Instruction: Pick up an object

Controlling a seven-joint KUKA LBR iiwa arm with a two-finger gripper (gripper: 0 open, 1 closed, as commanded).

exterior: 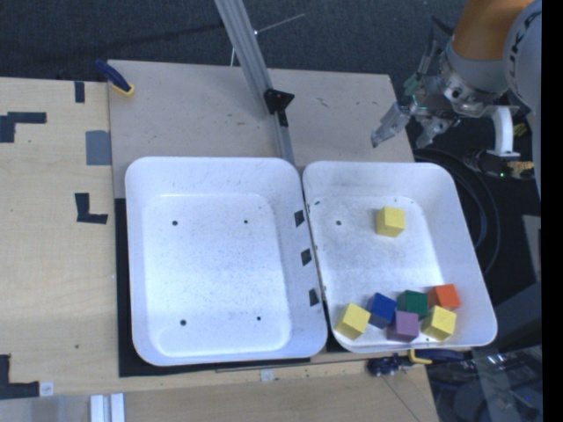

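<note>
2 shallow white bins sit side by side on the bench: the left bin point(211, 262) and the right bin point(400, 178). In the right bin, 1 yellow cube point(390, 221) lies alone toward the far side, well apart from the rest. 6 more blocks crowd the near right corner: a second yellow cube point(354, 320) at the left end of the group, a blue cube point(382, 309) touching it, a green cube point(412, 302), a purple cube point(405, 324) just in front of the green one, an orange cube point(446, 296) and a third yellow cube point(440, 323) at the right end. The gripper point(406, 123) hangs above the bench beyond the right bin's far right corner, outside the bin, tilted. Its fingers point(387, 131) appear spread and grip nothing.
</note>
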